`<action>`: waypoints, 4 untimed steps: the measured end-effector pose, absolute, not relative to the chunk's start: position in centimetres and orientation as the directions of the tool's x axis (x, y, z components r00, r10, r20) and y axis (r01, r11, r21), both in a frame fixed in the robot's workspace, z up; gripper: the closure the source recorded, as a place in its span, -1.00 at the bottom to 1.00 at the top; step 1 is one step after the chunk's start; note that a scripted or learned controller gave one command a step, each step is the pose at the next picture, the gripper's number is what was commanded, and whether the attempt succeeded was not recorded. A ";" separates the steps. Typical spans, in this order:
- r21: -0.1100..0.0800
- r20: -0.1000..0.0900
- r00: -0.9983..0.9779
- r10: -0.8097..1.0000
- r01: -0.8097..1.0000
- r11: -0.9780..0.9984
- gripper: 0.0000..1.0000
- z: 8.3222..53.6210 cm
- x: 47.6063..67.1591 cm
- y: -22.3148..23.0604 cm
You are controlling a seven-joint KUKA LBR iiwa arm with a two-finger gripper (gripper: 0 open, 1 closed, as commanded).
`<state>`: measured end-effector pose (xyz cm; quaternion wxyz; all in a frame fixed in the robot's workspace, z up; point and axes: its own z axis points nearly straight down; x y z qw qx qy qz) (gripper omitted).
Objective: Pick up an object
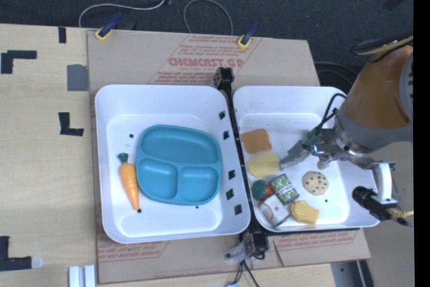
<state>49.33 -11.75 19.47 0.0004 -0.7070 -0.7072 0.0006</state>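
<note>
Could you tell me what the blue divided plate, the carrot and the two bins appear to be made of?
The blue three-compartment plate looks like moulded plastic with a smooth, matte, uniform surface. The small orange carrot with a green top seems a plastic or rubber toy, evenly coloured. The left shallow white bin and the right shallow white bin look like glossy thin plastic with rounded corners.
</note>
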 end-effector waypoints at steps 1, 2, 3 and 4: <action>-0.002 0.000 -0.003 1.000 1.000 0.003 -1.00 9.2 55.3 -10.2; 0.004 -0.001 -0.004 1.000 1.000 0.004 -1.00 8.6 63.1 -9.8; 0.007 -0.003 0.000 1.000 1.000 0.000 -1.00 8.7 59.3 -10.2; 0.002 -0.001 -0.002 1.000 1.000 0.002 -1.00 8.6 63.1 -9.4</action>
